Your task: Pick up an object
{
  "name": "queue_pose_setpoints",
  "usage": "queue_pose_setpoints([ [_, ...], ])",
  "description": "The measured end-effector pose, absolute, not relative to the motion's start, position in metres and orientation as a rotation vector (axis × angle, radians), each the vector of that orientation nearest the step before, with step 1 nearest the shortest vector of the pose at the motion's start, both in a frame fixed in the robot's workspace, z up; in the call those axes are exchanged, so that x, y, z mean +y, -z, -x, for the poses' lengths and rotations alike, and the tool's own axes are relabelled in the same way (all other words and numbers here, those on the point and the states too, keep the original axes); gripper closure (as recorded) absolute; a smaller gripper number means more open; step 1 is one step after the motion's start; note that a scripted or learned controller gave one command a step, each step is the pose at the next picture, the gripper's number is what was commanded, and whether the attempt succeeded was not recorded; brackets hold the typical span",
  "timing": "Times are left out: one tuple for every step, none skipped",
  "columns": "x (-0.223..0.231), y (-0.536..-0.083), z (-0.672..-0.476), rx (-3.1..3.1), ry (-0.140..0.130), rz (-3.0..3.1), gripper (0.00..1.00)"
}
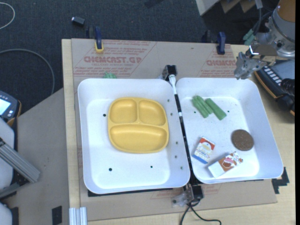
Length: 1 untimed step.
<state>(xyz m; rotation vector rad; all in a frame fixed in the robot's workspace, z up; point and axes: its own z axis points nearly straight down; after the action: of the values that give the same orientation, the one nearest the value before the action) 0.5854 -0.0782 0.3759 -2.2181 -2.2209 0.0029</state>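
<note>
Well, pincer [243,69] above right bin [262,125] corner

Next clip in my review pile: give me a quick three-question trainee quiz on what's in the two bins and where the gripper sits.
1. True or false: the yellow divided plate lies in the left bin.
2. Multiple choice: which item in the right bin lies nearest the gripper? A) brown disc B) green pieces C) small white carton
3. Fill in: the gripper is above the right bin's ____ rim, holding nothing.

Key: 1 true; 2 B; 3 far. A second white packet lies by the carton, near the front.
</note>
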Motion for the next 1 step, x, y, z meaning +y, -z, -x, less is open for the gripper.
queue_pose_setpoints([
  [-0.0205, -0.5442, -0.5649, -2.237, 0.019, 2.224, 1.0],
])
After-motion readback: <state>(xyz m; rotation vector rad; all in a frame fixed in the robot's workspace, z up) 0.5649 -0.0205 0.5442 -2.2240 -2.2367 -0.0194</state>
